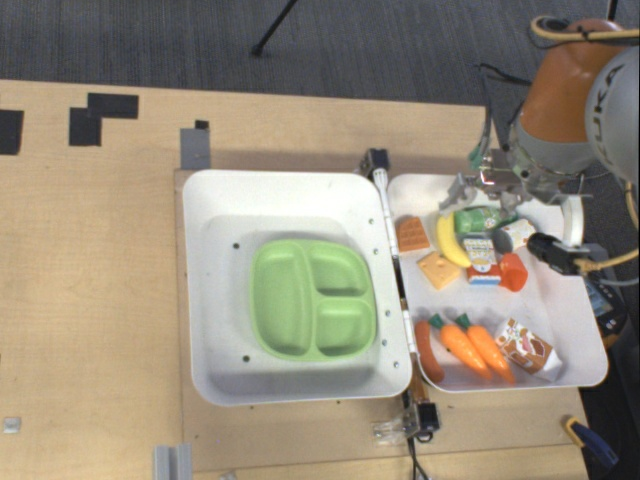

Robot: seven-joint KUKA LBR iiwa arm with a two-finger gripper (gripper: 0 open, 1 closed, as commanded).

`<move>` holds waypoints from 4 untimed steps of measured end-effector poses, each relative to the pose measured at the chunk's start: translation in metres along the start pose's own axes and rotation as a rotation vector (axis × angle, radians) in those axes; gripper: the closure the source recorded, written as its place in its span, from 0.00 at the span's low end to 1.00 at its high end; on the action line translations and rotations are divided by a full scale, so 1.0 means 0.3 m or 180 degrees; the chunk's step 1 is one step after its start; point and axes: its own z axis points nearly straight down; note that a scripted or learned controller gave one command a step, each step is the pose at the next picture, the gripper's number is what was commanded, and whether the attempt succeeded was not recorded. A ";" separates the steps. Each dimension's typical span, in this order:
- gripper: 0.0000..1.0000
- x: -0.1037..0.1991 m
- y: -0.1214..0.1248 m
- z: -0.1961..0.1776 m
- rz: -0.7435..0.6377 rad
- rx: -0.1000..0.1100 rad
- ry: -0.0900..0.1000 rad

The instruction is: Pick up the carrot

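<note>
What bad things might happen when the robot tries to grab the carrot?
1. The carrot lies touching a second carrot, with a sausage close on its other side, so the gripper may well take the wrong thing or bump them apart.
2. The gripper is over the banana and green box at the far end of the right bin. Coming across, it might knock that crowded pile.
</note>
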 end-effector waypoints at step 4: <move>0.00 0.002 -0.385 0.355 -0.0186 -0.0051 -0.0019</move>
